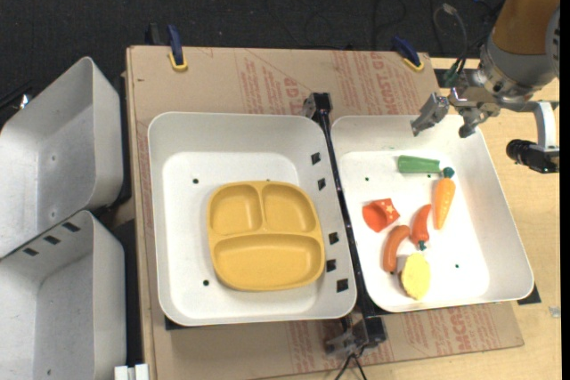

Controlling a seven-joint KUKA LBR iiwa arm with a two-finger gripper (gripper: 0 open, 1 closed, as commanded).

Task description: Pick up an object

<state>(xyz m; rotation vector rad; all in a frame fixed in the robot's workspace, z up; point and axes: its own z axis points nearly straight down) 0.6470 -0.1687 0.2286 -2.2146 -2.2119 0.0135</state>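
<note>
Two white bins sit on the table; the right bin [499, 191] holds a toy carrot [443, 200] near its far edge. The claw [446, 117] hovers spread open and holding nothing above that bin's far edge.

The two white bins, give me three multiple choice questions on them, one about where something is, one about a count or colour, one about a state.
1. Where does the yellow divided plate lie?
A. In the left bin
B. In the right bin
C. On the bare bench

2. What colour is the flat piece nearest the right bin's far edge?
A. Red
B. Green
C. Yellow

3. How does the tool stand?
A. Shut on the carrot
B. Open, above the right bin's far edge, holding nothing
C. Pressed onto the plate

Answers: 1 A, the plate sits in the left bin. 2 B, the green piece lies just beyond the carrot. 3 B, its fingers are spread with only bin showing between them.
</note>
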